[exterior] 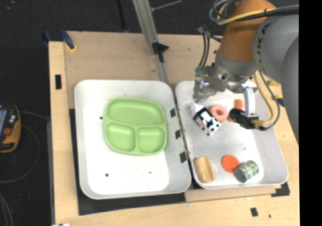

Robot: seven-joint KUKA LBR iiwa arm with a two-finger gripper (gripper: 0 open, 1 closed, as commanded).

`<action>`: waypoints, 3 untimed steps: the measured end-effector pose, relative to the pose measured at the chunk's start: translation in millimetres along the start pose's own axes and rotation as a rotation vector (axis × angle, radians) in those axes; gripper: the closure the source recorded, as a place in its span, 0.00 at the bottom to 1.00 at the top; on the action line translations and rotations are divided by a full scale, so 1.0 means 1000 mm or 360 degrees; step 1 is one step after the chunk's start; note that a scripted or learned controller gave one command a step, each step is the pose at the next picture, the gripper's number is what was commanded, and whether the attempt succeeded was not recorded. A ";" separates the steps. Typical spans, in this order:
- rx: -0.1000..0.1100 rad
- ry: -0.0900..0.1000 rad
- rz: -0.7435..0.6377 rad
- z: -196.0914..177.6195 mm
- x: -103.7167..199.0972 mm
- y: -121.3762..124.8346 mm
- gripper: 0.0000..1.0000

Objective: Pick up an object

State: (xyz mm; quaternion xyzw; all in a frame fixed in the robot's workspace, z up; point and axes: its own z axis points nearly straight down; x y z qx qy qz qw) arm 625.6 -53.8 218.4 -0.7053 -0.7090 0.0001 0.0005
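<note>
- Pincer (205, 90) sits low over the right bin's (269, 144) far-left corner; can't tell if it's open or closed.
- Just below it: a black-and-white cube (207, 120) touching a pink ring (218, 111).
- Same bin also has a tan block (204, 168), orange disc (230, 162) and green can (246, 170) along the near edge.
- Left bin (90, 169) holds a green divided tray (136, 126).
- Arm (246, 28) comes in from the right, wrist angled down.

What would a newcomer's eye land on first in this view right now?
Probably the green divided plate, alone in the middle of the left bin. Next, the arm's orange band over the right bin, its hand low at the back-left corner, just above a black-and-white cube and a pink ring.
</note>
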 end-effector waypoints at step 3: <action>-0.0001 0.0002 -0.0003 -0.018 0.118 -0.087 1.00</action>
